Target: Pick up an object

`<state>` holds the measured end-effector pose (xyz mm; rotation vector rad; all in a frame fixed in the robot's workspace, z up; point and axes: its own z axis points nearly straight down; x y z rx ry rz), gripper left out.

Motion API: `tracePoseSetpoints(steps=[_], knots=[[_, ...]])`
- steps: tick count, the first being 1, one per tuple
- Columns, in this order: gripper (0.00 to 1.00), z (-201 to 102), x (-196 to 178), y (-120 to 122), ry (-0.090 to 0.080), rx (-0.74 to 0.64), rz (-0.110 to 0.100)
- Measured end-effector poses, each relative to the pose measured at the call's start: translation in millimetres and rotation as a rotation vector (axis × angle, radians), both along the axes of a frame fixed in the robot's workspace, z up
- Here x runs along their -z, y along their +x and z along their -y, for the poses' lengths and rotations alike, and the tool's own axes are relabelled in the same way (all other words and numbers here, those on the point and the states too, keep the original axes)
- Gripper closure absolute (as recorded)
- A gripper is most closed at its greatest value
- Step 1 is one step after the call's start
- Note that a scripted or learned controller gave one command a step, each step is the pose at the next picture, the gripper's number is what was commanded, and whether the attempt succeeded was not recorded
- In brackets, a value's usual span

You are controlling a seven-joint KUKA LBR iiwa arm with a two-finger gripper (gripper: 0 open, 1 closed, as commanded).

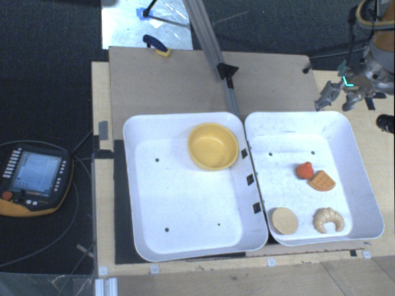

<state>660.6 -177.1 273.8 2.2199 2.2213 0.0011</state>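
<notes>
Bench (271,79): end effector (338,98) above right bin (355,142) far rim, fingers apart (nothing between).

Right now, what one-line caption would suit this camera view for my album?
Robot claw hovers above the right bin's far rim; yellow bowl in left bin, toy croissant among foods at right.

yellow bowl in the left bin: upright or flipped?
Upright. The round yellow plastic bowl shows its open mouth and inner floor, rim facing up, at the back of the left white bin.
</notes>
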Motion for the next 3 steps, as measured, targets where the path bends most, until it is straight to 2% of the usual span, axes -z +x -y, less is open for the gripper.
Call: tracePoseSetpoints(steps=[1,2,3], knots=[[0.0,0.0,0.1,0.0,0.0,0.0,0.0],[0.0,-3.9,44.7,6.0,0.001,-0.001,-0.004],[0.0,2.0,99.7,-2.3,0.001,0.001,-0.005]])
